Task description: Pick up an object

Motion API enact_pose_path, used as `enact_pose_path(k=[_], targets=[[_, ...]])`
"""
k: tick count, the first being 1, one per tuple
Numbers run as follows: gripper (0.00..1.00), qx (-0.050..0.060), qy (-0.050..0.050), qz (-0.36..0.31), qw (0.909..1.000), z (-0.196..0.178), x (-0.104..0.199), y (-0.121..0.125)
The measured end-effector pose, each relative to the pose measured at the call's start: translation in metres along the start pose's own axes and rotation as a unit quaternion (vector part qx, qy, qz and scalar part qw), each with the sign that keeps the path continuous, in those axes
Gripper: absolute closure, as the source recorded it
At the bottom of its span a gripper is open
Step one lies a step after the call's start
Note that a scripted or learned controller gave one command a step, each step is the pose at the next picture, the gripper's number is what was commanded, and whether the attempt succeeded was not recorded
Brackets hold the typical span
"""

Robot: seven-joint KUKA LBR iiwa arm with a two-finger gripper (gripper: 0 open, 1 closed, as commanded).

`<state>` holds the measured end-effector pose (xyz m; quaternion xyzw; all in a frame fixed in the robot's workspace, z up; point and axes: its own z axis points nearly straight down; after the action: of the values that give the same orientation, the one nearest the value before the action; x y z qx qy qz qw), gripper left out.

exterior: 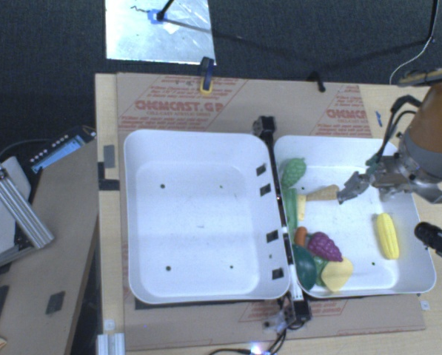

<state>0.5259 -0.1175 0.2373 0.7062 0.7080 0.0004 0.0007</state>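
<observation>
Several toy foods lie in your right-hand bin (pixel 398 276), and the one nearest the gripper (pixel 346 193) is a tan cone-shaped piece (pixel 323 193). Its long axis runs nearly level across the view, wide end toward the gripper on the right, narrow end toward the bin divider on the left. The gripper tip sits just beside that wide end; you cannot tell from this angle whether it touches the cone, and whether the end effector is spread or pressed together cannot be told either.

Left of the cone, hard against the divider, you have a green leafy piece (pixel 292 171) at the top and a pale yellow and green piece (pixel 297 208) beneath it, long axis running up and down the view. Lower along the same edge sit a small orange piece (pixel 301 236), a purple grape bunch (pixel 325 246), a dark green piece (pixel 305 266) and a yellow pear-like piece (pixel 337 274), all packed close together. A yellow corn cob (pixel 387 235) lies well apart toward the right wall, its long axis near upright in the view.

Open floor shows between the cone and the corn, and along the top of that bin. Your left bin (pixel 198 213) offers bare white floor. The grey arm (pixel 432 143) enters from the right over the bin's right rim.
</observation>
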Motion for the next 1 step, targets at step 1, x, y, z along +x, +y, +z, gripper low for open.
enact_pose_path(k=[1], targets=[[0.0, -0.004, -0.002, 0.003, 1.0, -0.0848, -0.0599, -0.0115]])
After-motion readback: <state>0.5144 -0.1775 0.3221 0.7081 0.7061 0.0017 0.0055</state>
